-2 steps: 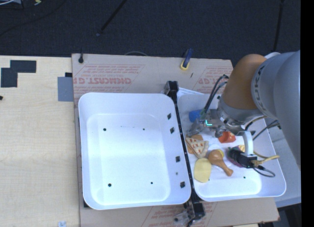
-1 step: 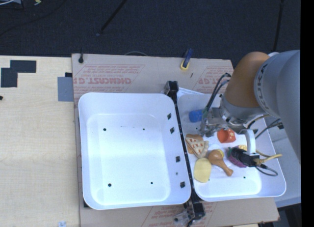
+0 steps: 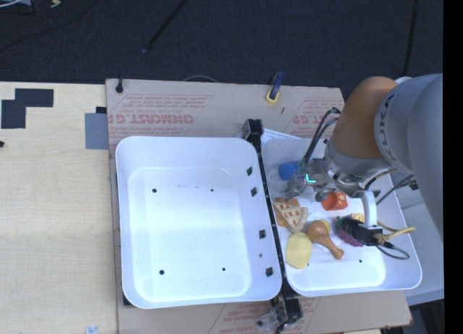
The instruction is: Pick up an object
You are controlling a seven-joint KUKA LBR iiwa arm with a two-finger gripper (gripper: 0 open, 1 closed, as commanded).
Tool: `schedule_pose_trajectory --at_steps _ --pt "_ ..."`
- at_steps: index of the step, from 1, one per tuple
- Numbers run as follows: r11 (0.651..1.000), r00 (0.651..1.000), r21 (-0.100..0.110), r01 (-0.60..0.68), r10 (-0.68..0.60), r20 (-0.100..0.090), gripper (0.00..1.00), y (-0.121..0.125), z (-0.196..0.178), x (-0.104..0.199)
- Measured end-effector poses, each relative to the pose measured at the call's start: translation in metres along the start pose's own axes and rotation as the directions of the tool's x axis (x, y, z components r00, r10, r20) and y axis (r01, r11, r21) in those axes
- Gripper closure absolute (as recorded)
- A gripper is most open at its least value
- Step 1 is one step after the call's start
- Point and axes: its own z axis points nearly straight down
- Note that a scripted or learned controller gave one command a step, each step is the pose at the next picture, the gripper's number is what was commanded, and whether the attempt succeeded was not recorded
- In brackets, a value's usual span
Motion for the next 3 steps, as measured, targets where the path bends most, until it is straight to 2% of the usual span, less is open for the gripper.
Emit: schedule_pose_trajectory --at_steps 1,2,3 --pt "1.000 1.000 0.004 0.010 -0.010 0.002 0.00 -0.016 0.023 0.011" --pt "1.000 1.000 0.008 0.012 -0.012 0.002 0.00 -0.084 0.022 0.002" --pt "1.000 1.000 0.004 0.005 -0.005 0.002 1.00 -0.082 0.011 0.000"
